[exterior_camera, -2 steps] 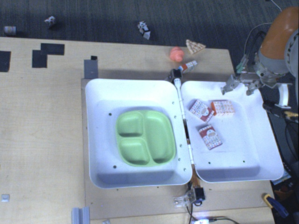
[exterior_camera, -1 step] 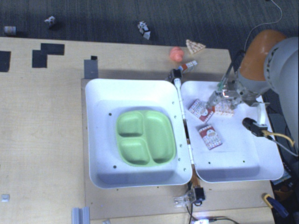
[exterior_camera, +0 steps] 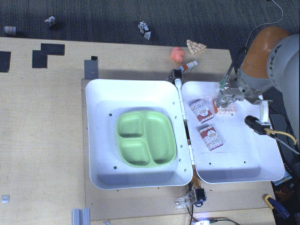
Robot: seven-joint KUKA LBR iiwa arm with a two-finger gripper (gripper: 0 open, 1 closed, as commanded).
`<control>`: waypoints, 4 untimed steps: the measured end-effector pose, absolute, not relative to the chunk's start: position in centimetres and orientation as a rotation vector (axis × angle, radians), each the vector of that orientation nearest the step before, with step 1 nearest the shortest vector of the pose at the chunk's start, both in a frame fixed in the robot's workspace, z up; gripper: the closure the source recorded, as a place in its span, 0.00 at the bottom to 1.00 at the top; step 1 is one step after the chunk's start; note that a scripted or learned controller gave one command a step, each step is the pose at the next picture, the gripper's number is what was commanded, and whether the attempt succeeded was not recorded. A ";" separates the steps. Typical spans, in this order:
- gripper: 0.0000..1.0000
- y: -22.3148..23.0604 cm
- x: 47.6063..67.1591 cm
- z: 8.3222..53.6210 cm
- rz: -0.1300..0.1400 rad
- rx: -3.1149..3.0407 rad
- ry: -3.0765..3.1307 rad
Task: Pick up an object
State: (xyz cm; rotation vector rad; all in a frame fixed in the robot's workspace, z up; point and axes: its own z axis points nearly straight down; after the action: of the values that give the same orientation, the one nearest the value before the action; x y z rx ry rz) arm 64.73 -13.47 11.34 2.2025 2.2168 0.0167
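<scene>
In the right bin [exterior_camera: 262, 165], my gripper [exterior_camera: 226, 99] reaches down near the back wall. Right under its tip lies a small red and white packet [exterior_camera: 229, 108], partly hidden by the gripper; whether the two touch is unclear. Two more red and white packets lie to the left: one [exterior_camera: 200, 110] near the bin's left wall and another [exterior_camera: 211, 138] closer to the middle. The grey arm with its orange band [exterior_camera: 262, 50] comes in from the upper right.
The left bin [exterior_camera: 96, 125] holds a green divided plate [exterior_camera: 145, 137]. Behind the bins on the bench lie an orange ball [exterior_camera: 176, 54], a toy pizza slice [exterior_camera: 196, 46] and a small red-tipped tube [exterior_camera: 188, 67]. Small items lie scattered on the dark floor beyond.
</scene>
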 end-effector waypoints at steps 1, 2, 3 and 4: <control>1.00 -20.7 62.1 15.2 0.002 2.215 2.221; 0.00 -20.6 62.1 15.1 0.003 2.215 2.223; 0.00 -17.7 60.7 8.6 0.006 2.213 2.223; 0.00 -13.8 52.4 8.7 0.007 2.216 2.220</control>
State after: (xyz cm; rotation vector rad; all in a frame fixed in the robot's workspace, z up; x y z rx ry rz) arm 52.37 -13.76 8.70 2.2163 2.2196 0.0066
